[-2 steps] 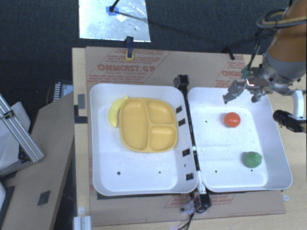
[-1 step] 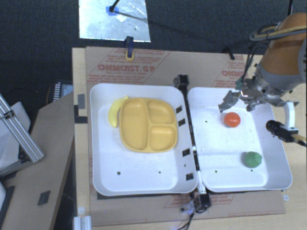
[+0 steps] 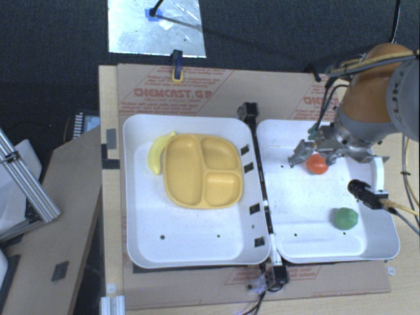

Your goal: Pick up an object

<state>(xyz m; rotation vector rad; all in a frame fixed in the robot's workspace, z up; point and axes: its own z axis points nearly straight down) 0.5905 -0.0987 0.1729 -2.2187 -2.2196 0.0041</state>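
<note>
The claw hung low over the right bin, in its upper half, and the small orange-red ball lay directly beneath it, at the fingertips and a shade toward the near side. That relation looked like the one the coming move turned on: the ball sat under the claw rather than off to one side, so a short straight descent and a closing would have served better than any sideways reach. Being round, the ball had no long axis to line up with.

The fingers appeared spread apart, one metal tip reaching left of the ball and the other showing on its right, though the wrist hid much of them and it could not be told whether either touched the ball. The ball seemed to rest on the bin floor, not lifted.

A green lump lay well apart, toward the bin's near right corner. In the left bin a yellow divided tray sat with a banana against its left edge.
</note>
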